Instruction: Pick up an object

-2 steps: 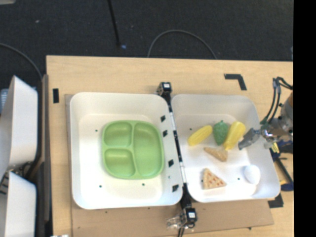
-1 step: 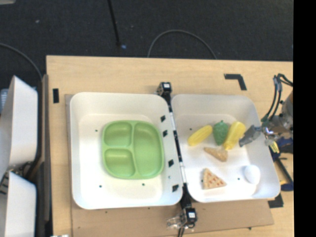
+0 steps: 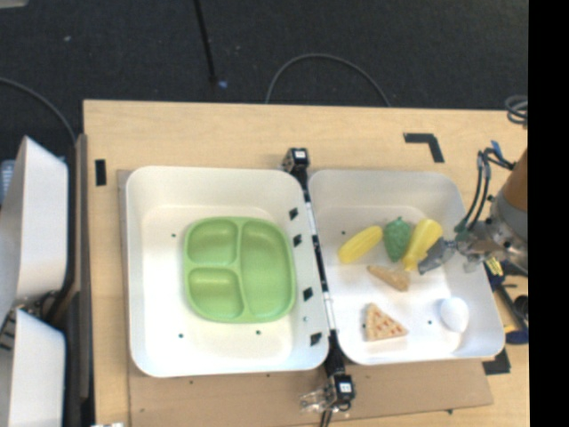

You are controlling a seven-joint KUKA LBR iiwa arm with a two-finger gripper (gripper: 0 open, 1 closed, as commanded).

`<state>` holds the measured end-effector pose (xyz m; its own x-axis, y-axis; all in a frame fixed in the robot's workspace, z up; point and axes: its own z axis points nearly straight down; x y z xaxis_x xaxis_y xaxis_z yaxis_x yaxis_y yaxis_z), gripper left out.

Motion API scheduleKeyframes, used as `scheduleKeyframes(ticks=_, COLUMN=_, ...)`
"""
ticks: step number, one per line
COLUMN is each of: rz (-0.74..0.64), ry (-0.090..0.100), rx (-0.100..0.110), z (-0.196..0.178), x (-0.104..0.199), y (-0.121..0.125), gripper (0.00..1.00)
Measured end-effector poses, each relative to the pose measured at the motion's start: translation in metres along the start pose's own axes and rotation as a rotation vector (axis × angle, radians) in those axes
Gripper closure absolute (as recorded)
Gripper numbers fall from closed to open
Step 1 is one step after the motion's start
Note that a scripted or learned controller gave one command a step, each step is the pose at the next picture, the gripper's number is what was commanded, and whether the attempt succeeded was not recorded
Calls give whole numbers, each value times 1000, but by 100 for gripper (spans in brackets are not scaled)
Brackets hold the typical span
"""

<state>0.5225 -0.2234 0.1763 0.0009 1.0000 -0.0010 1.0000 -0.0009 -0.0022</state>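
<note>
Reaching in from the right edge, over the right-hand side of the right bin (image 3: 356, 183): the gripper (image 3: 437, 258), dark and blurred at its tip. Impossible to tell whether apart, together or clamped on anything. Nothing seen lifted off the bin floor.

Just left of the gripper tip, touching or nearly so: a long yellow piece (image 3: 422, 239), lying at a slant. Pressed against its left side, a green pepper-like toy (image 3: 398, 236). Further left again, close beside the pepper, a second yellow piece (image 3: 359, 245), also slanted, near the middle of the bin.

Below the pepper and slightly apart from it, a small tan wedge (image 3: 388, 277). Nearer the bin's front wall, a triangular orange-brown slice (image 3: 383, 324) with a speckled face. To the right of that slice, well apart from it and below the gripper, a white egg shape (image 3: 452, 314), close to the front right corner.

Behind the gripper, the grey arm (image 3: 507, 229) with cables along it and an orange band (image 3: 519, 178) above.

Across the central divider, in the left bin (image 3: 142, 238), a light green divided plate (image 3: 238, 268) with three compartments, lying flat near the middle.

Under both bins, a pale wooden bench (image 3: 196, 132), with dark floor beyond its far edge.
</note>
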Motion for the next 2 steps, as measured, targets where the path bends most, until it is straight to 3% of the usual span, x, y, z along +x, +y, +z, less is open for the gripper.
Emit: scheduleKeyframes(ticks=2, rz=3, ry=0, rx=-1, z=77, x=5, y=-8, gripper=0)
